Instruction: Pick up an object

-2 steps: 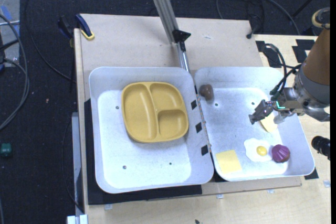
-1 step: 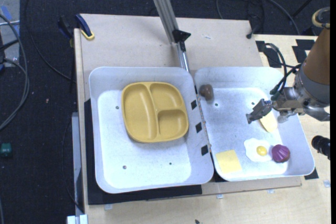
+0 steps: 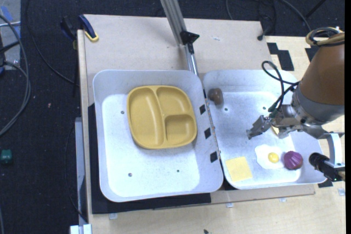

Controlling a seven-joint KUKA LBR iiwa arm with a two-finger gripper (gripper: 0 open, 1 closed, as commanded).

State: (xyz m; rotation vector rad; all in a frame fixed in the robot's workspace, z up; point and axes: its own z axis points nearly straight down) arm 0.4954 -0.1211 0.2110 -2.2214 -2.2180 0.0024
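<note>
The right bin [image 3: 241, 101] holds a small brown ball-like object [image 3: 215, 96] near its back left corner, a yellow cheese slice [image 3: 239, 169] at its front, a fried egg [image 3: 271, 157] and a purple round object [image 3: 292, 160] at the front right. My gripper [image 3: 262, 127] hangs over the middle right of this bin, just behind the fried egg, pointing left. Nothing shows between its fingers. The grey arm with its orange band [image 3: 323, 76] comes in from the right.
The left bin [image 3: 109, 172] carries a yellow divided plate [image 3: 162, 117]. A metal pole [image 3: 173, 5] slants from the top down to the gap between the bins. Black cables lie behind the bench and loop over the arm.
</note>
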